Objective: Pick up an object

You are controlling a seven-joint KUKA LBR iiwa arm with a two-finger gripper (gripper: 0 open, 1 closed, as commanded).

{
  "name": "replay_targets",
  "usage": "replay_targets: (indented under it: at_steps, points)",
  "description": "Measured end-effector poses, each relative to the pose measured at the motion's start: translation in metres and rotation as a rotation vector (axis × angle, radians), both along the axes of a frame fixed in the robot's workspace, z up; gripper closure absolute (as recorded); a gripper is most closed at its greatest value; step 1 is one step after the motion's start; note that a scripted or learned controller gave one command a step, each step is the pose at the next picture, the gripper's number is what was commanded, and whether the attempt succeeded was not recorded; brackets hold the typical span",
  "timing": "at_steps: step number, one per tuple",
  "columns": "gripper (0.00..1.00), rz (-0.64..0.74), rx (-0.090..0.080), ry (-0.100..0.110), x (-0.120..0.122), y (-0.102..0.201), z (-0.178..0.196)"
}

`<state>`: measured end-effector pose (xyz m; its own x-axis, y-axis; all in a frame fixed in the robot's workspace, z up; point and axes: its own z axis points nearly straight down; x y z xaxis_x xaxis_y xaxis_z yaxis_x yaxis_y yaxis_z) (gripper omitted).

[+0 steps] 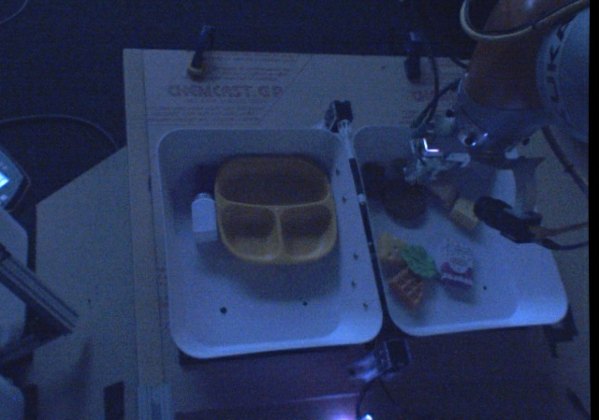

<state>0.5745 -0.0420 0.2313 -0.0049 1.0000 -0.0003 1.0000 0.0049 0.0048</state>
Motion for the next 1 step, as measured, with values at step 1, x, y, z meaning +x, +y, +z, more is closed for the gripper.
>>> replay_targets:
  at_steps: [1]
  points:
    - [1.00, 0.000, 0.000, 0.000, 0.0334, 0.0404, -0.0098]
